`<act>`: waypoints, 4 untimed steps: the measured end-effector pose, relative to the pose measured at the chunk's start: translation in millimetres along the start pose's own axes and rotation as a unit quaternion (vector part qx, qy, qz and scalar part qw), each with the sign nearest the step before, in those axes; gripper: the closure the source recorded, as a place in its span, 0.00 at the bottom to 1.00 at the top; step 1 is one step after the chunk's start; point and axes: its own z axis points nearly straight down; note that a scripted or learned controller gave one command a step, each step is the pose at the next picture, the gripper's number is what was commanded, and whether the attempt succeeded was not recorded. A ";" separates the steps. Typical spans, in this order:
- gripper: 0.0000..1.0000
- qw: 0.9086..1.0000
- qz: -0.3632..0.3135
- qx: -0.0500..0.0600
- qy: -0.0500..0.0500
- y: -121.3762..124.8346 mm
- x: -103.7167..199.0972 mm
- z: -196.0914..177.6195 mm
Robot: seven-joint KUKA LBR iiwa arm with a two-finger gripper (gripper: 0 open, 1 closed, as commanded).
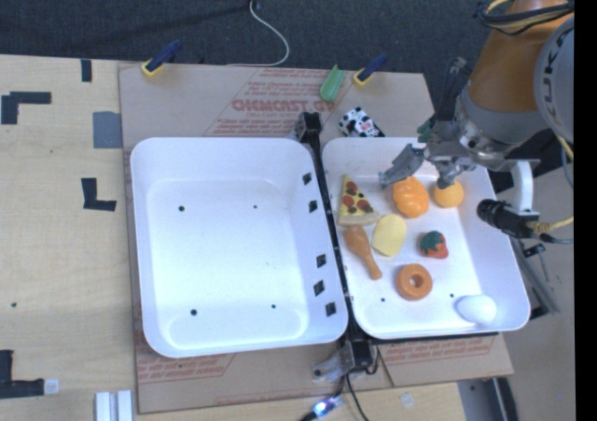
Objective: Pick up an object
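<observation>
Crowding is your risk: the gripper point(424, 162), fingers spread and holding nothing, hangs over the orange pumpkin point(409, 197); a small orange fruit point(449, 194) alongside may deflect closure.

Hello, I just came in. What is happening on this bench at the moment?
A grey and orange robot arm reaches in over the right bin, which holds toy food: a pizza slice, a drumstick, a donut, a strawberry and a white egg. Its gripper hangs low by two orange pieces. Nothing looks lifted yet.
</observation>
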 end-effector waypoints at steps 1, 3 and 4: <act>0.00 1.000 0.002 -0.006 -0.004 73.3 -86.8 -56.2; 1.00 1.000 -0.001 -0.001 -0.002 77.1 -32.8 -154.4; 1.00 1.000 0.000 -0.010 -0.003 75.9 -39.0 -313.2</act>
